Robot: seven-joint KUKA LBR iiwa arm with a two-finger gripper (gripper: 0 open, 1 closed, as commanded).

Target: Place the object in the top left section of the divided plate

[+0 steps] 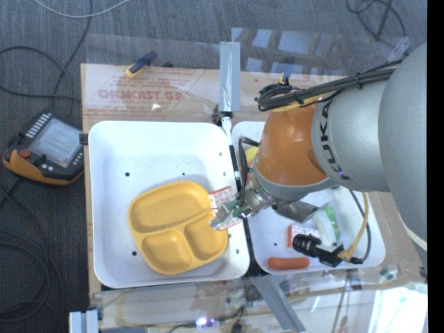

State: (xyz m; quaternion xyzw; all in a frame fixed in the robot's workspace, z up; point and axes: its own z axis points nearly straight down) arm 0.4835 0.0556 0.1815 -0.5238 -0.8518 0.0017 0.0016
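Pincer (229, 217) at right rim of yellow divided plate (177, 224); finger state cannot tell. Plate sections bare. Red sausage-like object (288, 262) lies right, below pincer. Placement not done.

Dark grey carpet floor (139, 40) crossed by loose cables (90, 9). Plywood bench top (159, 96) with faded red lettering. Orange-edged teach pendant (45, 148) lying on carpet at left.
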